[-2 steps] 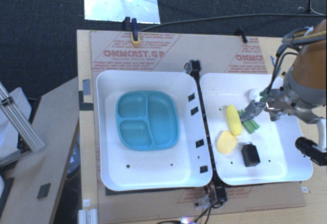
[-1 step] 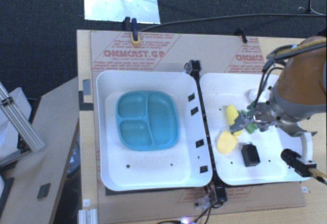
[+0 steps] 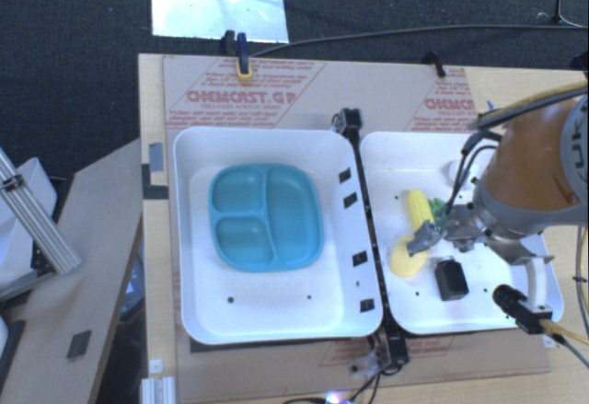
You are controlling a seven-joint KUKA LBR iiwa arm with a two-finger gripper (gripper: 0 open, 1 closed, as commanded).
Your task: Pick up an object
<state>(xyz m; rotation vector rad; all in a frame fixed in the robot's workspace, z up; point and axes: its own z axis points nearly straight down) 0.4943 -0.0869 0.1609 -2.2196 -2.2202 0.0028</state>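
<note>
I see a blue tray (image 3: pixel 267 216) in the left bin (image 3: pixel 198 236); a black block (image 3: pixel 451 280) below my tool (image 3: pixel 425 237), which pinches the yellow corn (image 3: pixel 410 257).

Arm (image 3: pixel 538 167) enters from 3 o'clock, orange band up top, wrist bent down; gripper (image 3: pixel 425 236) aims toward 9 o'clock, low.

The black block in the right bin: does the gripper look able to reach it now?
Probably yes. The black block lies uncovered on the right bin floor, just below the gripper, apart from the yellow corn and lemon-like piece.
</note>
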